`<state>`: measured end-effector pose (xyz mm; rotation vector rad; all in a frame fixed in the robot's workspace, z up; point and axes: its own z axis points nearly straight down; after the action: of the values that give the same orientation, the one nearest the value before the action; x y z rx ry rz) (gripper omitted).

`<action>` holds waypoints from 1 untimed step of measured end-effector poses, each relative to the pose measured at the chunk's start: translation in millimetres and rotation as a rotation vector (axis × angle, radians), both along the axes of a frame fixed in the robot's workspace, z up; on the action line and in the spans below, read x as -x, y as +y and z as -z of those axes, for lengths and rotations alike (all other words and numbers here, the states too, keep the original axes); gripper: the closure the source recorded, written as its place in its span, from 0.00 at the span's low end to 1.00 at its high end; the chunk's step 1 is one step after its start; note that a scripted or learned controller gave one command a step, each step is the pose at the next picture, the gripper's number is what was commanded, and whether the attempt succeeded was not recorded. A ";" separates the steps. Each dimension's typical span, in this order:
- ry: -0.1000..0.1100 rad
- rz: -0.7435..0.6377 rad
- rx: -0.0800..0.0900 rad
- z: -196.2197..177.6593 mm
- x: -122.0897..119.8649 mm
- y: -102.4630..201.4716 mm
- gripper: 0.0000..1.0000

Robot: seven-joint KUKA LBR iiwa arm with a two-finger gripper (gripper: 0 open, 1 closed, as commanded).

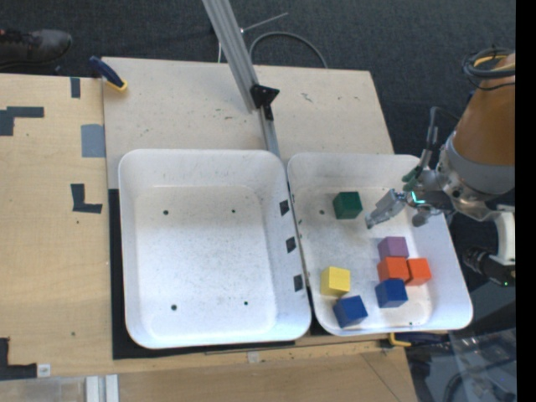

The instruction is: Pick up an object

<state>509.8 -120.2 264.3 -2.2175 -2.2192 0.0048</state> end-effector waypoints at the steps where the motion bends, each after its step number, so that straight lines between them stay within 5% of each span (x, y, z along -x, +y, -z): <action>1: -0.004 -0.001 0.001 -2.0 -0.7 -0.1 0.00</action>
<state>510.5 -120.3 266.3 -2.2186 -2.2229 0.0007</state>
